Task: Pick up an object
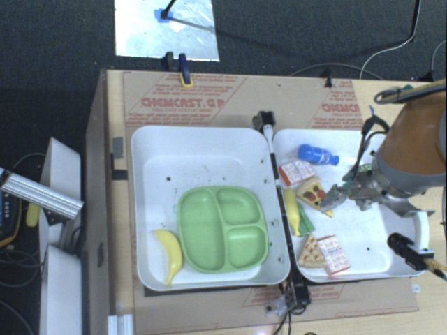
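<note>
The arm [412, 145] comes in from 3 o'clock and hangs over the right bin [363, 257]. Its gripper [335, 197] sits low, right next to the pizza slice [312, 192] in the middle of that bin. I cannot tell if the jaws are apart or closed; they are too small and dark to see.

What could go wrong: the toys in the right bin lie close together. If the gripper goes down here it may push the pizza slice away, or bump the small box [296, 171] at 11 o'clock from it. The slice is flat, so it may slip out. A grab could also close on nothing.

The right bin also has a blue bottle [318, 155] near its 12 o'clock side, a yellow and green corn [296, 215] by its 9 o'clock wall, and a second pizza slice [312, 251] touching a second box [336, 254] near 6 o'clock.

The left bin [202, 145] holds a green tray [223, 229] in the middle and a banana [170, 253] at 7 o'clock, just beside the tray.
</note>
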You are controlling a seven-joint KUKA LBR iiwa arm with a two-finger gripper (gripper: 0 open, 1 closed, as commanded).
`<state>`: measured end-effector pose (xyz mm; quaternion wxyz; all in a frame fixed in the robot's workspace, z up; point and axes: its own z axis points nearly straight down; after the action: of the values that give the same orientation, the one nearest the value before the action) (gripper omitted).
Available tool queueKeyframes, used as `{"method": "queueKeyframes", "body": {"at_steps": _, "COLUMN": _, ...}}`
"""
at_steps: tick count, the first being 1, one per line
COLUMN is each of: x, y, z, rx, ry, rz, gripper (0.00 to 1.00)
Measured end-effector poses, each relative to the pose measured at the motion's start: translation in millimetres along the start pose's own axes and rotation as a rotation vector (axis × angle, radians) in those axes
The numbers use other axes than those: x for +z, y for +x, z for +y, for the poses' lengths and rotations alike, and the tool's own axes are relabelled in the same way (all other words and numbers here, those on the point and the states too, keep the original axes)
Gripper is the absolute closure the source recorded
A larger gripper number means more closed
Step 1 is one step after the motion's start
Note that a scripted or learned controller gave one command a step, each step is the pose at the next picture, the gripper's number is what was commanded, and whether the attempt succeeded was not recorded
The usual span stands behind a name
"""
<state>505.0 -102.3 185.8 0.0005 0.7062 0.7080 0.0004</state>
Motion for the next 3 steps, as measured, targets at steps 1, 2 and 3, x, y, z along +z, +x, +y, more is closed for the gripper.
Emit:
{"method": "queueKeyframes", "body": {"at_steps": 1, "x": 101.4, "y": -4.5, "z": 34.0, "rx": 0.001, "ry": -0.001, "rz": 0.000, "gripper": 0.00}}
{"method": "queueKeyframes", "body": {"at_steps": 2, "x": 101.0, "y": -6.5, "z": 87.0, "rx": -0.001, "ry": -0.002, "rz": 0.000, "gripper": 0.00}}
{"method": "queueKeyframes", "body": {"at_steps": 3, "x": 101.9, "y": 12.4, "z": 24.3, "rx": 0.002, "ry": 0.002, "rz": 0.001, "gripper": 0.00}}
